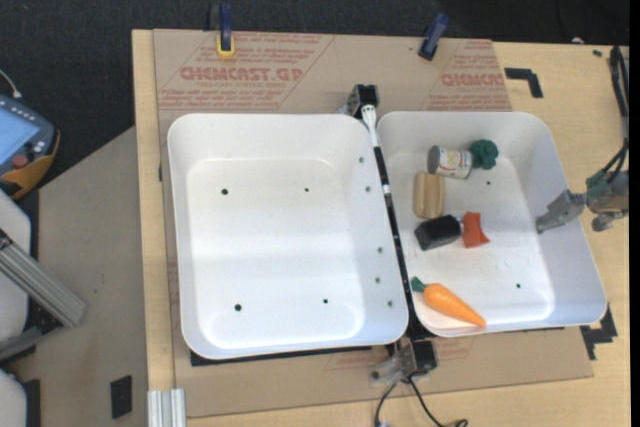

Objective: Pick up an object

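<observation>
carrot (452, 305) lies nearest; gripper (560, 212), finger state unclear, waits at the right bin (560, 300) edge, approach still needed.

Two blue clamps (224, 20) (434, 35) grip the brown board's (330, 65) far edge.

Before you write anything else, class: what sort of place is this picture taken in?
Probably a robotics lab test bench. Two white bins sit on a board held by blue clamps, toy items like a carrot lie in the right bin, and an end effector reaches in.
</observation>
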`<state>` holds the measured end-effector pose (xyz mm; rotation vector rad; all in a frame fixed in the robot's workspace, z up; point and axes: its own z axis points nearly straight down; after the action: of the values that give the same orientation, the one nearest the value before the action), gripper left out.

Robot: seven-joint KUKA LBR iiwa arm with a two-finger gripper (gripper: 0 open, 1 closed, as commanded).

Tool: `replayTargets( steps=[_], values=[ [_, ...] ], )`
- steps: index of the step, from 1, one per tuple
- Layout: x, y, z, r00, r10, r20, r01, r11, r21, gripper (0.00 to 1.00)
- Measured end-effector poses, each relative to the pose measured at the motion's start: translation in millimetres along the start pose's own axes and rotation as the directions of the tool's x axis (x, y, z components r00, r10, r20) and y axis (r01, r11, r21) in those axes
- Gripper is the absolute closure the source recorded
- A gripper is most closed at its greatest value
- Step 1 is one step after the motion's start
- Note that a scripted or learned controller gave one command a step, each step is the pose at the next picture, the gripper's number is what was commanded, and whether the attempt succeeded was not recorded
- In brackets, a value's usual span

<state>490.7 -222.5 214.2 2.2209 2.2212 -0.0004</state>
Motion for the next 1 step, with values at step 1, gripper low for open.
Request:
replayTargets(
  steps=[1],
  values=[
    [-0.3,0.7,-10.7,1.000,-0.001,0.002,0.001,1.000,-0.003,1.00]
  ],
)
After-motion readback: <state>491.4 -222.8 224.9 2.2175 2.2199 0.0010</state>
